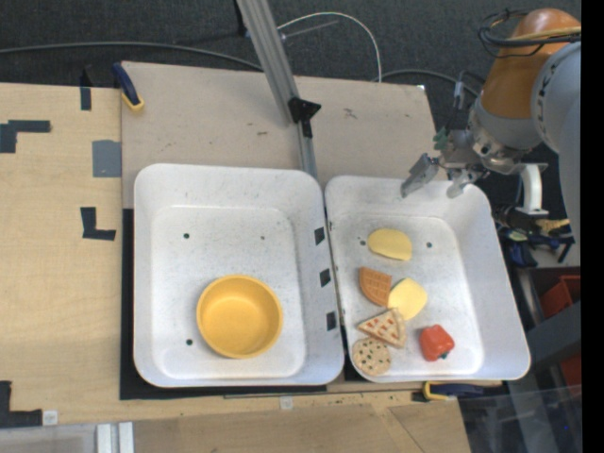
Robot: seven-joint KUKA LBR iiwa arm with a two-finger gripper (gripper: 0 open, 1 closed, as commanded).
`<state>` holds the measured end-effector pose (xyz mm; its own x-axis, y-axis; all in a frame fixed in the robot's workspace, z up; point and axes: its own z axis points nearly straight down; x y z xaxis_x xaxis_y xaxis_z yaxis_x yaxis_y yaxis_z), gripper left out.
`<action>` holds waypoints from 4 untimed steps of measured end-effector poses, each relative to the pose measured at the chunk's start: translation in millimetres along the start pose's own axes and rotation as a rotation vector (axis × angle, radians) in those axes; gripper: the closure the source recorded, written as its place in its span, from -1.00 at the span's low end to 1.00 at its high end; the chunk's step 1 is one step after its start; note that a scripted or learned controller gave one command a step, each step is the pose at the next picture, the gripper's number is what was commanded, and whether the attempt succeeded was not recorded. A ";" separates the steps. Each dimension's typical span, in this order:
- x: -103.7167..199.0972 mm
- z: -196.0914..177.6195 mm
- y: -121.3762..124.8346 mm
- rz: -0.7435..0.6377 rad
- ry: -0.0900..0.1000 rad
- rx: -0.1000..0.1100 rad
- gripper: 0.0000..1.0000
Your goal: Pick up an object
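Note:
My gripper (436,181) hangs over the far rim of the right bin (491,253), its two fingers spread open with nothing between them. Below it in that bin lie a pale yellow oval piece (390,244), an orange waffle-like piece (375,285), a yellow wedge (409,298), a pizza slice (383,328), a round cookie (371,356) and a red pepper (435,343). The oval piece is the closest, a short way toward the front and left of the fingers.
The left bin (160,253) holds a yellow bowl (240,316) near its front. A grey metal post (274,55) slants up from the seam between the bins. Cables run along the back of the bench.

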<state>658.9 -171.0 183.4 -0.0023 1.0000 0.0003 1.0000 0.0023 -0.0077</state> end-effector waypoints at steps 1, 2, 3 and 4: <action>3.5 63.5 -6.8 0.000 0.000 0.000 -1.00; 5.0 97.3 -7.2 -0.001 -0.001 -0.004 -1.00; 5.7 85.2 -6.5 -0.002 -0.002 -0.006 1.00; 7.5 41.7 -9.9 0.001 -0.001 -0.011 1.00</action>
<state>648.7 -163.5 141.8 -0.0015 1.0000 -0.0007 1.0000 0.0015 0.0034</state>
